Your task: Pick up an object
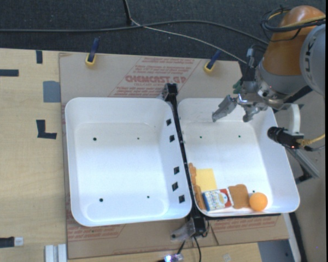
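My gripper (233,112) hangs over the back of the right bin (273,146), its two fingers spread apart with nothing between them. Along that bin's front wall lie several small items: a yellow block (205,178), a red, white and blue carton (216,200), a brown cookie-like piece (239,195) and an orange ball (258,201). A thin tan piece (193,178) leans by the divider. All of them are well in front of the gripper.
The left bin (79,146) stands beside the right one, joined by a black clip strip (176,146). Two yellow clamps (91,59) hold the cardboard sheet at the back. A black cable (153,23) runs across the dark floor behind.
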